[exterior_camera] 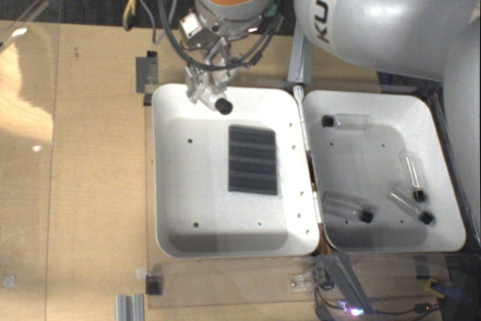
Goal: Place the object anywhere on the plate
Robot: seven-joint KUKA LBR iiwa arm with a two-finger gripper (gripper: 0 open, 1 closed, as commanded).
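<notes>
Though partly hidden, gripper (207,90) grasps a capped tube (218,102) (clear body, hard to see) over left bin (169,184)

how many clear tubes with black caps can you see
5. One at the pincer at the left bin's far edge, cap showing. Four in the right bin: far left, near left, right, near right. The arm could hide more.
</notes>
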